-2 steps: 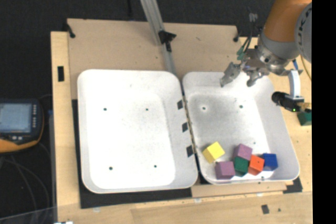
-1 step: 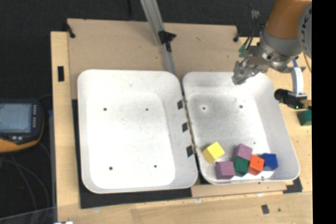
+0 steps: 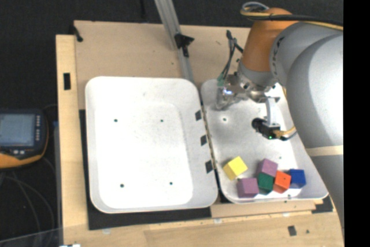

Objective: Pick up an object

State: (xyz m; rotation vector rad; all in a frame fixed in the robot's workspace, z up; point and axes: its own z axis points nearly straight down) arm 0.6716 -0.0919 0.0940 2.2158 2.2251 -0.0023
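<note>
Blocks: six small blocks, all in the right bin [image 3: 231, 124], gathered at its near end.
Yellow block [image 3: 235, 168]: one, standing a little apart to the left of the others.
Purple blocks: two (one [image 3: 268, 168] behind the cluster, the other [image 3: 248, 187] at its front left).
Green block [image 3: 265, 182]: one, between the front purple block and the orange block [image 3: 282, 181].
Orange block: one, just beside the green one.
Blue block [image 3: 296, 177]: one, at the right end of the cluster, near the bin's rim.
Bins: two shallow white bins side by side; the left bin [image 3: 144, 142] shows a speckled floor with four dark dots.
Gripper [image 3: 222, 100]: one, low over the far left corner of the right bin, well apart from the blocks; nothing seen between its fingers, and whether they stand wide or narrow cannot be told.
Arm [image 3: 300, 84]: one, grey with an orange band, covering the right bin's far right part.
Bench [image 3: 115, 49]: a tan board carrying both bins, with a slanted metal rail [image 3: 165, 8] rising from its far side.
Surroundings: dark floor; a handheld pendant with a screen [image 3: 20, 133] lies to the left of the bench.
</note>
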